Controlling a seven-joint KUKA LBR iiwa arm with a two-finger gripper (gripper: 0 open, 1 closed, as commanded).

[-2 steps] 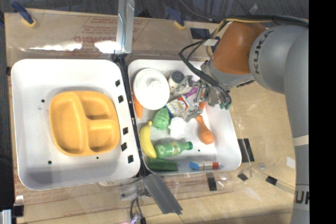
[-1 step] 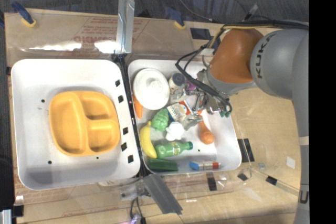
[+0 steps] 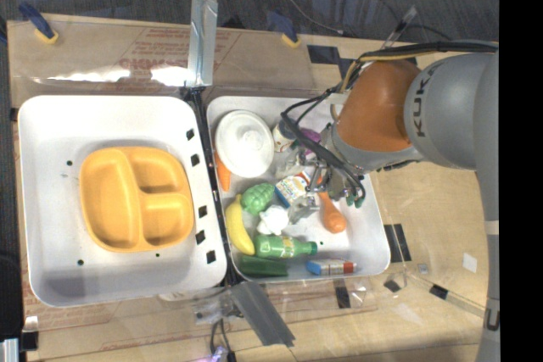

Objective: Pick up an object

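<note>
Bins came to two on the surface [image 3: 424, 267], white and shallow, side by side. The left bin [image 3: 42, 182] held one yellow divided tray [image 3: 136, 197]. The right bin [image 3: 373, 242], my landmark, held the rest: one white round lid [image 3: 244, 142] at its upper left corner, one orange carrot [image 3: 222, 172] along its left wall, one yellow banana [image 3: 238, 229] below that, one green bumpy fruit [image 3: 258, 198] near its middle, one white crumpled piece [image 3: 273, 220], one green bottle [image 3: 284, 247] lying flat, one dark green piece [image 3: 263, 268] at its lower wall, one blue and red marker [image 3: 331, 267] in its lower right corner, one small printed carton [image 3: 293, 187] and one orange piece [image 3: 333, 216].

My arm reached in over the right bin's upper right corner, wrist bent down, cables looped around it. My hand [image 3: 318, 182] hung low near the bin's middle; whether it was spread or pressed together, I could not tell. The printed carton lay just to the left of my hand, the orange piece just below it.
</note>
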